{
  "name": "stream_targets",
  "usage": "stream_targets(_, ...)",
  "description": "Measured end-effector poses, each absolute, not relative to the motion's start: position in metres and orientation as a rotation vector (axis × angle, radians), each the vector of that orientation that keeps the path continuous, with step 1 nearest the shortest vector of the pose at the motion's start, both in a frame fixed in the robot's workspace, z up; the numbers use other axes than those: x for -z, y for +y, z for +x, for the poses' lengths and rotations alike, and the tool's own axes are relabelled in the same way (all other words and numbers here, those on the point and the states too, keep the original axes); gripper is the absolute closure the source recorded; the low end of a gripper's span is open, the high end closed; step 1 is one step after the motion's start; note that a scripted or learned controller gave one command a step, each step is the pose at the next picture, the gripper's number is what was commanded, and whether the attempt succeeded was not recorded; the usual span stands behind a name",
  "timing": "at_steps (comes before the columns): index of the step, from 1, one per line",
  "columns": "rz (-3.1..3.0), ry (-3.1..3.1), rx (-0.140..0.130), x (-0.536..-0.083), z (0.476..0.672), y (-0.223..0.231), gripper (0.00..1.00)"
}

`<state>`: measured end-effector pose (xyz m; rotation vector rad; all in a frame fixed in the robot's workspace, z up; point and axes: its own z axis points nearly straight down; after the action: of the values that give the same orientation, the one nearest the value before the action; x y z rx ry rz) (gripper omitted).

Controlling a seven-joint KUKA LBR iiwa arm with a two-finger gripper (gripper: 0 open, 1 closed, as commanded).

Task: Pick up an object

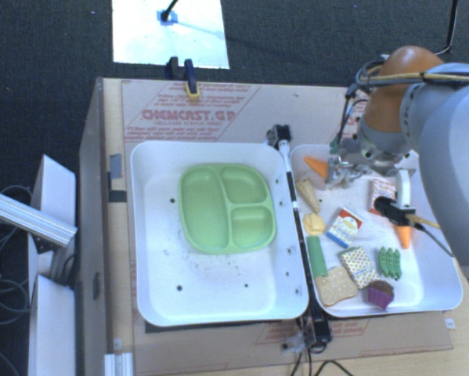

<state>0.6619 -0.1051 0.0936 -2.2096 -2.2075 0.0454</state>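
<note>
My gripper hangs low over the far end of the right bin, reaching in from the right. Just left of it lies an orange carrot wedge, close to the gripper but apart from it. A beige bread stick lies below the wedge. Nearer the front are a small red and blue carton, a yellow piece, a green stick, a patterned cracker, a toast slice, a purple cupcake and a green pea pod.
The left bin holds a green divided plate. Under the arm in the right bin lie a red and white packet, a white stick and an orange carrot. A ridge separates the bins.
</note>
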Motion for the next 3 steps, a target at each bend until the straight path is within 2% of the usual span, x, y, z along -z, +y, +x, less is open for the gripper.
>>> stream_targets(1, -2.212, -2.215, -0.035, -0.095, 0.664, -0.104, 0.00)
stream_targets(2, -2.202, -2.209, -0.054, -0.104, 0.661, -0.106, 1.00)
stream_targets(3, -2.204, -2.216, -0.045, -0.105, 0.663, -0.105, 0.00)
